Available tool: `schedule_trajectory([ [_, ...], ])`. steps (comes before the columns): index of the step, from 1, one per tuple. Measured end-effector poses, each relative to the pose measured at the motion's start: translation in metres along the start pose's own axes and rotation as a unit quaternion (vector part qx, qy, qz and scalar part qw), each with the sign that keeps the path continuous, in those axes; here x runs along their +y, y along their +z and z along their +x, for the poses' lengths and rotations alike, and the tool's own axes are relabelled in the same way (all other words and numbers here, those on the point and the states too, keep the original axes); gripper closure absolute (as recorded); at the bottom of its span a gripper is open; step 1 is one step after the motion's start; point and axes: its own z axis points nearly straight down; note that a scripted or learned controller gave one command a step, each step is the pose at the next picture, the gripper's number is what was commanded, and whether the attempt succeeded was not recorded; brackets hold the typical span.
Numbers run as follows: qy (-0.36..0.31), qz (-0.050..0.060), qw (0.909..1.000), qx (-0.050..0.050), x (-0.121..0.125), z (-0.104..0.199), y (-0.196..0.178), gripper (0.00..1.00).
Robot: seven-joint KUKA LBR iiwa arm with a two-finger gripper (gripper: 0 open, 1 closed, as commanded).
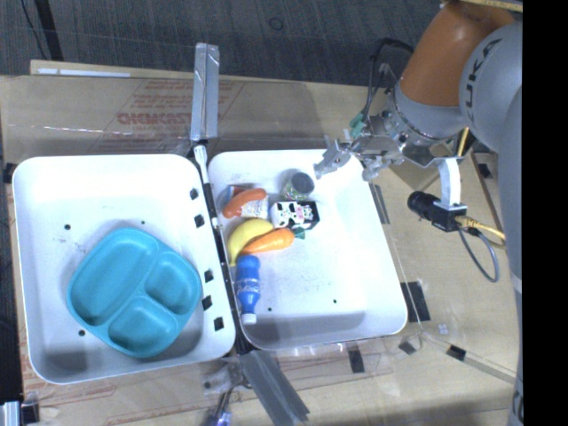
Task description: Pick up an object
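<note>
Camera view: arm [484, 69] lettered "KUKA"

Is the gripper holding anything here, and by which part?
Nothing is held: the gripper hangs over the right bin's far rim, apart from the objects.

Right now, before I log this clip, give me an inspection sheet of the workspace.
Surface: bench bearing left bin and right bin.
Job's things: in right bin, bottle, banana, carrot, sausage, patterned block, grey cup.
Clutter: blue tray in left bin.
Grippers: gripper over right bin's top rim, holding nothing.
Cables: black cable right of the bins.
Surroundings: dark floor.
</note>
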Motion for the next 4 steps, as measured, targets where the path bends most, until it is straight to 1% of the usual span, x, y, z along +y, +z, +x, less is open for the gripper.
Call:
schedule_trajectory([
  [1, -0.062, -0.014, 0.998, -0.002, 0.003, -0.023, 0.148, 0.0],
  [2, -0.171, -0.023, 0.985, -0.008, -0.007, -0.017, 0.154, 0.0],
  [3, -0.171, -0.026, 0.9848, -0.013, -0.005, -0.021, 0.139, 1.0],
  [4, -0.171, -0.026, 0.9848, -0.013, -0.005, -0.021, 0.139, 0.0],
])
